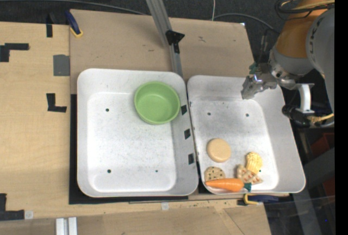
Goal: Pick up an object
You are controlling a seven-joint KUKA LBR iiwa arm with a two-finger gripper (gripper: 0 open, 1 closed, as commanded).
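The pincer [252,87] hangs at the right bin's [283,136] far edge; whether it's open, I cannot tell. Below it lie a biscuit [218,149], cracker [215,173], carrot [225,185] and corn [253,161]. A green bowl [156,102] sits leftward.

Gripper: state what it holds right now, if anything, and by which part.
Nothing is held. The gripper hangs over the far edge of the right bin, well apart from the carrot and cookies near its front.
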